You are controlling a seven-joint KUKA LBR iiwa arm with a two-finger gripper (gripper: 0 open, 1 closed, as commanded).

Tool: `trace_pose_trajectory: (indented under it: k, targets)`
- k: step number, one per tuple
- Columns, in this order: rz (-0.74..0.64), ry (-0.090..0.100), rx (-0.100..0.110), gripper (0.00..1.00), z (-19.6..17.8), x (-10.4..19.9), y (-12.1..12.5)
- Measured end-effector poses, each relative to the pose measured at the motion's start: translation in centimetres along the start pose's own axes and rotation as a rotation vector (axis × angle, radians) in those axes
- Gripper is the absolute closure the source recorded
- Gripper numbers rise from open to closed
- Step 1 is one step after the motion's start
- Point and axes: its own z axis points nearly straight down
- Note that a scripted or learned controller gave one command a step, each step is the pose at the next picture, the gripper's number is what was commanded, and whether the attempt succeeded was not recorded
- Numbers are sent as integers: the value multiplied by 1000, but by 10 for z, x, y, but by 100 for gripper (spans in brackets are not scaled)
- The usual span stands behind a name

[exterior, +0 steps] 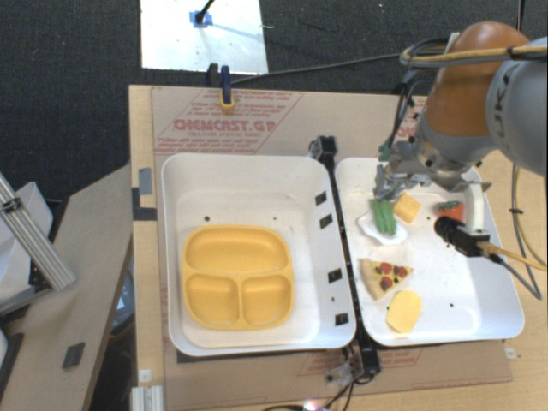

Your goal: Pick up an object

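Arm: the grey arm with its orange band (479, 45) reaches in from the right and hangs over the back part of the right-hand shallow white bin (501, 311).
Gripper: the two-finger gripper (390, 187) points down at the back left part of that bin, just above the top end of the green cucumber-like toy (384, 217). Whether it is open or closed cannot be told from this view; nothing is visibly held in it.
Green toy: it lies on a small white flat piece (377, 229) on the bin floor, tilted a little, near the wall between the two bins.
Yellow cheese-like block (408, 208): just beside the green toy, on its right.
Pizza-slice toy with red dots (384, 276): on the bin floor, nearer the front, apart from the green toy.
Pale yellow flat oval piece (404, 312): just in front of the pizza slice, near the bin's front edge.
Small red and green item (452, 207): on the right, partly hidden under the arm; what it is cannot be told.
Left-hand white bin (248, 174): it holds a yellow plastic tray with three compartments (238, 276), lying flat towards the front.
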Motion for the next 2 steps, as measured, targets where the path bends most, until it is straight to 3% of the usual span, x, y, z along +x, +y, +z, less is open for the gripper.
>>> trace_pose_trajectory:
  k: [2]
  targets:
    - [1,0,1,100,-5,93,17]
